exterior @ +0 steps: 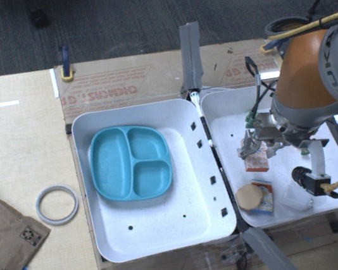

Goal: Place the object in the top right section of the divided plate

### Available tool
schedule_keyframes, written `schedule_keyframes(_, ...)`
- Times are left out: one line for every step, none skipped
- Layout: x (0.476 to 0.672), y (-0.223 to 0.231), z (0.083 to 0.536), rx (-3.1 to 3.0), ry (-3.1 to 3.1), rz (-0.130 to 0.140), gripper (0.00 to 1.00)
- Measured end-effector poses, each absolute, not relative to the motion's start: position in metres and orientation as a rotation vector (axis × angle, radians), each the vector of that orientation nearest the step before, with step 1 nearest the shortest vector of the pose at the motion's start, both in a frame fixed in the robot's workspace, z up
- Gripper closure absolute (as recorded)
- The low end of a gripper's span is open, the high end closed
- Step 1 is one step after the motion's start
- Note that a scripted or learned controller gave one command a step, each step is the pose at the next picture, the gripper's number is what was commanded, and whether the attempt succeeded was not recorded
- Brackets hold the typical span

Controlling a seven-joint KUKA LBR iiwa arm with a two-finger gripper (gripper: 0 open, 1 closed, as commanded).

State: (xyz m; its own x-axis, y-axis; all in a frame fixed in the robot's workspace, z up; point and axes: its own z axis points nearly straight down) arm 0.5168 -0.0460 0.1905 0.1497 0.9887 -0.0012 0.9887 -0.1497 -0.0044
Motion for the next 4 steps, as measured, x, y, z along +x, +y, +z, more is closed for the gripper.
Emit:
schedule_keyframes(0.502,-0.003,0.19,-1.988,-2.43,0.004,1.0)
schedule_keyframes(0.478,0.021,0.191,-1.594,-2.705,0.003,1.0)
schedule_keyframes(0.521,0.033,0.19,-1.528,-2.743,0.003,1.0)
schedule_keyframes(0.552,0.058,0.19,-1.405,-2.81,0.003,1.0)
